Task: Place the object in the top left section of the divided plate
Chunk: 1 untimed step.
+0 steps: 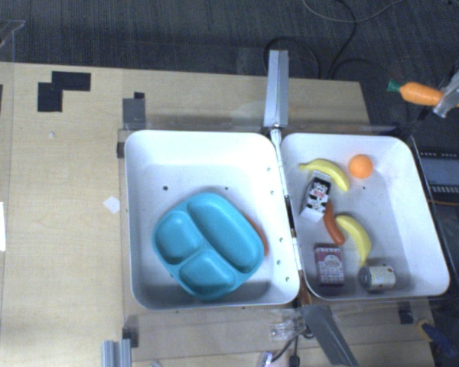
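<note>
Wooden desk point(53, 228) carries 2 shallow white bins side by side. Left white bin point(149, 167) holds the blue divided plastic plate point(206, 243), 3 sections, lying slightly turned near the bin's centre; an orange edge peeks from under its right rim.

Right white bin point(398, 159) holds, roughly left to right: a small white-and-black carton point(316, 197), a curved yellow banana point(328, 172) just above it, a slim orange-red sausage shape point(333, 228), a dark red rectangular packet point(330, 265), a second yellow banana point(356, 235), a round orange ball point(360, 166), and a grey metal can point(378, 277) on its side near the front wall.

Far right, above the bins: the hand point(444, 98) carries an orange carrot-shaped object point(419, 93), well apart from the plate.
</note>
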{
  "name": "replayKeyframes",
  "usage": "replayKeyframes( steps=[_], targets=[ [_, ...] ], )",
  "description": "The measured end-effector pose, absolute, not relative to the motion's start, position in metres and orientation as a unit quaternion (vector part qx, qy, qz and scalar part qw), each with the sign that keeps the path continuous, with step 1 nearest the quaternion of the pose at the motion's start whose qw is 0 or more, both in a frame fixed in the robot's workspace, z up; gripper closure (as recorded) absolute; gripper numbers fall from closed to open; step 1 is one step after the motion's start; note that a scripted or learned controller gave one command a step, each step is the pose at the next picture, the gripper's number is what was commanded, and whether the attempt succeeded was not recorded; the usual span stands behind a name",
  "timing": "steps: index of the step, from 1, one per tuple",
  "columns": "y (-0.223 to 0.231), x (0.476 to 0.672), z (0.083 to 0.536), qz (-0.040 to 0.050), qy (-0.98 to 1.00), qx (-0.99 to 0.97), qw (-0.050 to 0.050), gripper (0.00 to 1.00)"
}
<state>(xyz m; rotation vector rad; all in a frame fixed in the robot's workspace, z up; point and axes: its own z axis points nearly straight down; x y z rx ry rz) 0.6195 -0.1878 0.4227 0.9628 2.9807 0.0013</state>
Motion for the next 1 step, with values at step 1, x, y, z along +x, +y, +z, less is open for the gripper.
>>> replayKeyframes(
  steps=[1],
  targets=[
    [-0.2035,0.6627,0.4379,0.0004,0.947,0.321,0.005,1.00]
  ],
)
